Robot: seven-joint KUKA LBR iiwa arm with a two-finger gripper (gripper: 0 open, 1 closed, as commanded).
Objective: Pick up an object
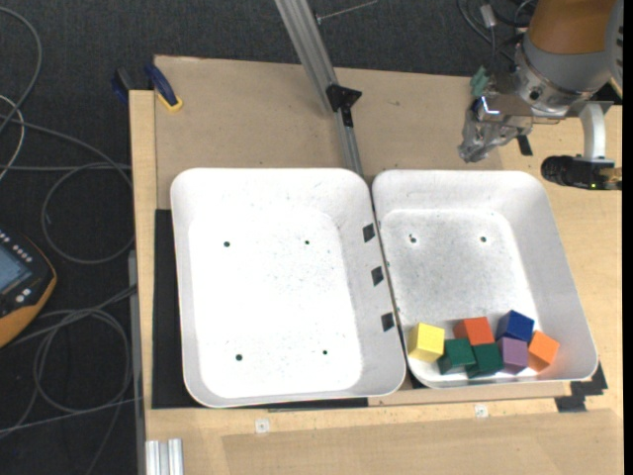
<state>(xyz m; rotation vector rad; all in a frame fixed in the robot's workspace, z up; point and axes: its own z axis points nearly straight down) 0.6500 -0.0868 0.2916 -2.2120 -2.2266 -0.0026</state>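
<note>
Several small coloured blocks lie clustered at the near edge of the right bin (445, 265): a yellow block (428, 340), two green blocks (458, 354), a red-orange block (477, 330), a blue block (516, 325), a purple block (514, 351) and an orange block (543, 348). My gripper (481, 139) hangs over the bench just beyond the right bin's far rim, well away from the blocks. Nothing shows under it or in its grasp.
The left bin (267, 295) sits beside the right one, its rim touching it. A slanted metal pole (309, 43) crosses the far bench. A blue and yellow tool (163, 87) lies at the far left corner. Cables and a handheld device (15, 285) lie on the floor at left.
</note>
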